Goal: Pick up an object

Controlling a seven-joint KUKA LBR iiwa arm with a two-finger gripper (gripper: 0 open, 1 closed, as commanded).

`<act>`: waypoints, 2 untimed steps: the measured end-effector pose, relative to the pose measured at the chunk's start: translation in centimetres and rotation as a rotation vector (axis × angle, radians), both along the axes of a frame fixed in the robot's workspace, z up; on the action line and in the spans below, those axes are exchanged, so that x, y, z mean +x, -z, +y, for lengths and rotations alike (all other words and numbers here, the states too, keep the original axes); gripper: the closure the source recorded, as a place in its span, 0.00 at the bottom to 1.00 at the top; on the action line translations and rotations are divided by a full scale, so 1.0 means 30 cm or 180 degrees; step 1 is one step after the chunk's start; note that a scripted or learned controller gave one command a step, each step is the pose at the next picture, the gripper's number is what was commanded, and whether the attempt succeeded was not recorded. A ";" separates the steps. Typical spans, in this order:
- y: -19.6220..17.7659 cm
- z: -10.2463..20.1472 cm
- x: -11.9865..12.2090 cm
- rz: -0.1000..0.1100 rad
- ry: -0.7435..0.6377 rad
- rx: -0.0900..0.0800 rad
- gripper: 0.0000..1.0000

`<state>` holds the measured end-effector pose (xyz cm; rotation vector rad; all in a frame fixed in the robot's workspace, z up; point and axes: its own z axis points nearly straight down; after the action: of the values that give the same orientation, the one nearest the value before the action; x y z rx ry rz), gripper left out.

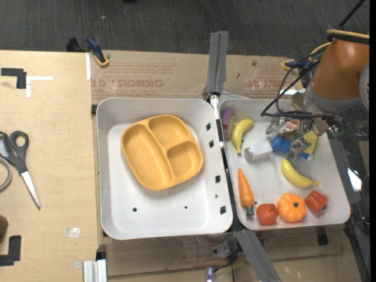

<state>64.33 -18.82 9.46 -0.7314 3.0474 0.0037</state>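
Observation:
My gripper (292, 133) hangs over the back right part of the right bin (338, 169), under the arm's orange band. Directly below it lies a cluster of small things: a blue object (281, 145) and a yellow-and-blue piece (306, 144), partly hidden by the gripper. A white-grey cylinder (258, 152) lies just to their left. Around them are a yellow banana (240, 133), a second banana (298, 175), a carrot (245, 189), a red tomato (267, 214), an orange pumpkin (292, 208) and a red pepper (316, 201).
The left bin (111, 175) holds a yellow divided plate (162, 151). A purple item (226, 117) rests at the right bin's back left corner. Scissors (20, 163) lie on the bench at far left. Cables trail from the arm over the bin's back edge.

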 end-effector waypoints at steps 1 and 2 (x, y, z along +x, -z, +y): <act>0.005 0.053 -0.226 0.0006 0.0015 -0.0009 0.00; 0.005 0.053 -0.226 0.0006 0.0015 -0.0009 0.00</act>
<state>57.54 -17.23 9.31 -0.7247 3.0516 0.0000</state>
